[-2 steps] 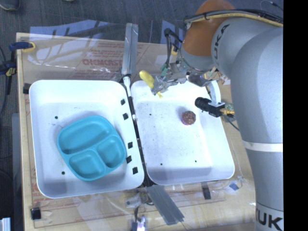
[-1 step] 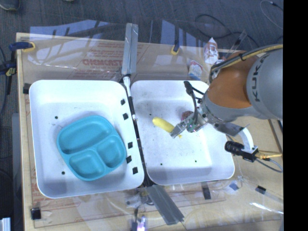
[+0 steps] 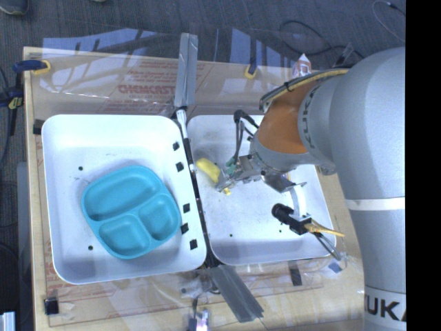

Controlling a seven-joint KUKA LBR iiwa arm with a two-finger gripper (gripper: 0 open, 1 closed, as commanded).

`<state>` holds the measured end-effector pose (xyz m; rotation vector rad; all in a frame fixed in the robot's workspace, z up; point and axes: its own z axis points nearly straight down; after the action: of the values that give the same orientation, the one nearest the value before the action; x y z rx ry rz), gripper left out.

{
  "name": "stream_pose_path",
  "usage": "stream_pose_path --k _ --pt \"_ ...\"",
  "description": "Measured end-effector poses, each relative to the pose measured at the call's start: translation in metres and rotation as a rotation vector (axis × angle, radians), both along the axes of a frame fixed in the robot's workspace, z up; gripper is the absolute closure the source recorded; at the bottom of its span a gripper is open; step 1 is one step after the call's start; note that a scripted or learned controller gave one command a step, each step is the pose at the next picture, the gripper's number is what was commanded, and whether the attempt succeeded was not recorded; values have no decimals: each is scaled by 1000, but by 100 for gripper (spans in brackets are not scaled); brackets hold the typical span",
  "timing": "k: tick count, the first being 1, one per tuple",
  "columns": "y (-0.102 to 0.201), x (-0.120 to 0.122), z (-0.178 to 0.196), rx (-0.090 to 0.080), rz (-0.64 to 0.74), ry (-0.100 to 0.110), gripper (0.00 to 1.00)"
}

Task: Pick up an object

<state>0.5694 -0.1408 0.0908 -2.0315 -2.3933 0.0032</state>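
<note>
The claw (image 3: 227, 179) sits low in the right bin (image 3: 265, 250), its tips small and blurred under the arm's bulk (image 3: 331, 126) — I cannot tell their state. Just to its left lies a yellow object (image 3: 207, 169), seemingly touching. Behind it, faint red lettering on the plastic sheet (image 3: 148, 88) reads roughly "CHEMCAST". Far left, a blue divided tray (image 3: 131, 211) — and "KUK", cut off, on the arm's base (image 3: 386, 310).

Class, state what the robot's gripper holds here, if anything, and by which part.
It cannot be told: the gripper sits right beside the small yellow object in the right white bin, but no grasp shows.
</note>
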Motion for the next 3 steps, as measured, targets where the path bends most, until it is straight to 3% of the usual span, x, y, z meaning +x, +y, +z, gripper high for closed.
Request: stream_pose_path --k 1,2,3 --pt "43 62 14 0 24 -2 100" --pt "43 89 5 -5 156 -6 100" --pt "41 89 4 -2 180 -7 100"
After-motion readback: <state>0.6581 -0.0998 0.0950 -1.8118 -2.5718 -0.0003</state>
